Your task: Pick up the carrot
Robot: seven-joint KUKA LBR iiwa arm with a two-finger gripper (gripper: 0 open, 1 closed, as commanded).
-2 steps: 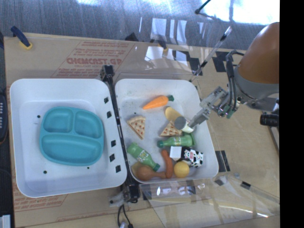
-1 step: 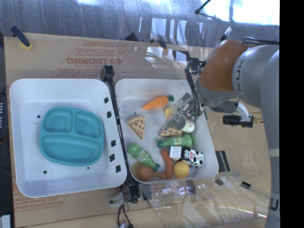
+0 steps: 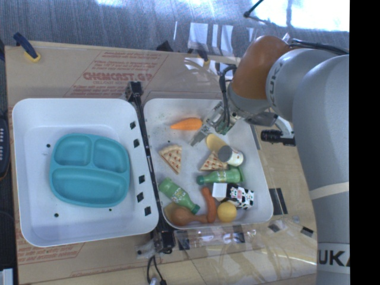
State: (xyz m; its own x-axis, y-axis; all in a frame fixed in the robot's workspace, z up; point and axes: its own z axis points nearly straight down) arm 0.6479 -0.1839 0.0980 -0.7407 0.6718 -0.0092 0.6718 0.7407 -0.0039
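The orange carrot [image 3: 186, 124] lies on the floor of the right bin [image 3: 153, 129], near its far side. My gripper [image 3: 206, 130] hangs just to the carrot's right, a little above the bin floor, with its fingers pointing down and left. Nothing shows between the fingers, which look spread apart beside the carrot's thick end. The carrot lies free and apart from the other food.
The right bin also holds a yellow piece [image 3: 215, 141], a small can [image 3: 229, 155], two toast wedges [image 3: 171, 157], two green bottles [image 3: 221, 177], a milk carton [image 3: 236, 195], a sausage [image 3: 209, 202] and a lemon [image 3: 227, 211]. A teal divided plate [image 3: 89, 170] sits in the left bin.
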